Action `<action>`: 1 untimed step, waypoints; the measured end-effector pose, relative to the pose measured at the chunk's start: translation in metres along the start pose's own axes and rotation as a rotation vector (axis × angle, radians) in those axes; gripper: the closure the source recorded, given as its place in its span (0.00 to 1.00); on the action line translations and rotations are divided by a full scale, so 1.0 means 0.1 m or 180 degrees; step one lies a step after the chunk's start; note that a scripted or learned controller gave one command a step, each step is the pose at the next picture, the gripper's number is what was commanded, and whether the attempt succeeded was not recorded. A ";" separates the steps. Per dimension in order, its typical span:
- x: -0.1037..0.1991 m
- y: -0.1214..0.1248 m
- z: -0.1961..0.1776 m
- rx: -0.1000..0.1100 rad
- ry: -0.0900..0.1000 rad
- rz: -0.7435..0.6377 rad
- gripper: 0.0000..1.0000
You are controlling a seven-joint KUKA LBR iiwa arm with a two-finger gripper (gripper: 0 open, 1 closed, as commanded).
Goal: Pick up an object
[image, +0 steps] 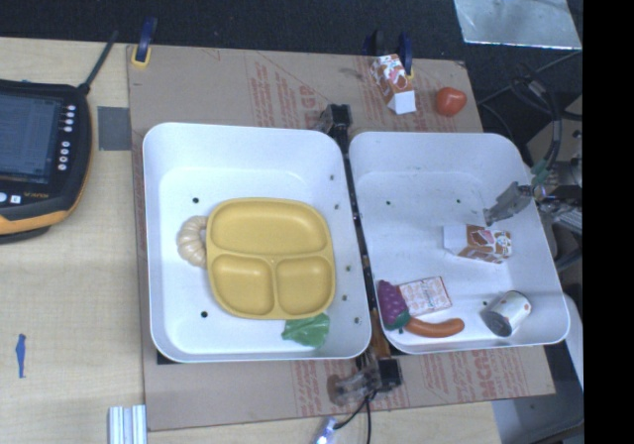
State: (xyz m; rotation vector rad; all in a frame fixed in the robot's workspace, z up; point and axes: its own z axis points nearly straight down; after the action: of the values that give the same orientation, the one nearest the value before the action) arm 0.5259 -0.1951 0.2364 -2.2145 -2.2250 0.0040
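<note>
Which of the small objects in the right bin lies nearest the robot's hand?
The small brown-and-white carton, lying just below-left of the hand; the sausage, grapes and metal can sit farther down.

Yellow tray (268,256); white bins (164,234); red ball (451,101); purple grapes (391,300).
</note>
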 end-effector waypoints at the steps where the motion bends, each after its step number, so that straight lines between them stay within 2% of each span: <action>1: 0.13 0.21 1.27 -0.0061 -0.0029 -0.0008 0.00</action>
State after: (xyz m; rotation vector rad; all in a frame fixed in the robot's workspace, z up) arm 0.5461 -0.1820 0.1096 -2.2256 -2.2422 -0.0075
